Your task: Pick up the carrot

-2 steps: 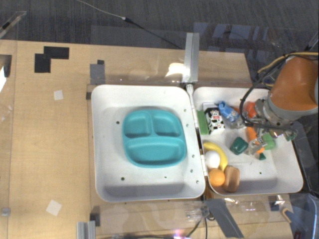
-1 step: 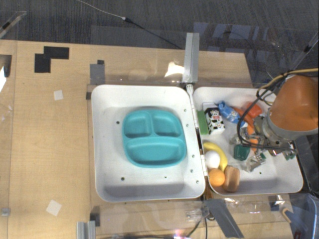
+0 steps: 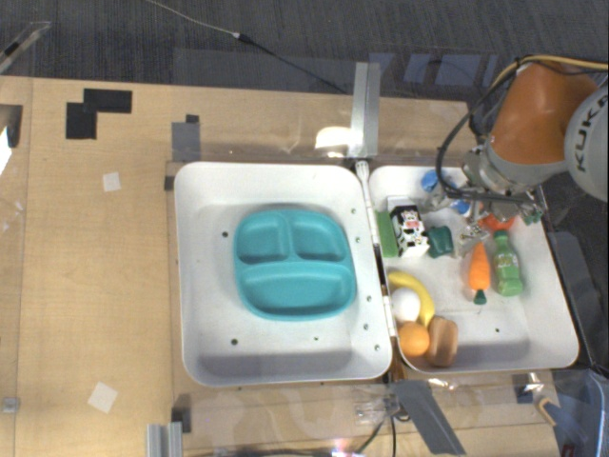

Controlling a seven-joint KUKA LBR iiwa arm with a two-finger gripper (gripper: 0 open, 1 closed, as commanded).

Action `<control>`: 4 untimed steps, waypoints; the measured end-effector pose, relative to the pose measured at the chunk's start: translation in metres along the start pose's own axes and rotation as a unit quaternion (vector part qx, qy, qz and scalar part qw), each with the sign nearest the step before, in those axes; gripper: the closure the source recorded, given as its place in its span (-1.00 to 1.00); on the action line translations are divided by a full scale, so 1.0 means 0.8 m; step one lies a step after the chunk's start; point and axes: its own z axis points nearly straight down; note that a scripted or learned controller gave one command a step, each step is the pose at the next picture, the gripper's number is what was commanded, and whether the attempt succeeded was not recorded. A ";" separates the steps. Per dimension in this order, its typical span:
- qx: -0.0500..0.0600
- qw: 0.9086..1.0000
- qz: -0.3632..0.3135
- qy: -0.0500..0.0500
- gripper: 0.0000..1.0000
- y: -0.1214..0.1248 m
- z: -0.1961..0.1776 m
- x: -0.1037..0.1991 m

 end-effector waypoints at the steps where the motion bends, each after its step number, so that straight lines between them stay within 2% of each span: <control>1: 0.003 0.990 -0.139 -0.004 -1.00 0.055 -0.001 0.067; 2: 0.004 0.994 -0.112 -0.005 -1.00 0.024 -0.001 0.102; 3: 0.008 0.994 -0.113 -0.010 1.00 0.023 -0.019 0.097; 4: 0.007 0.994 -0.113 -0.010 -1.00 0.023 -0.018 0.097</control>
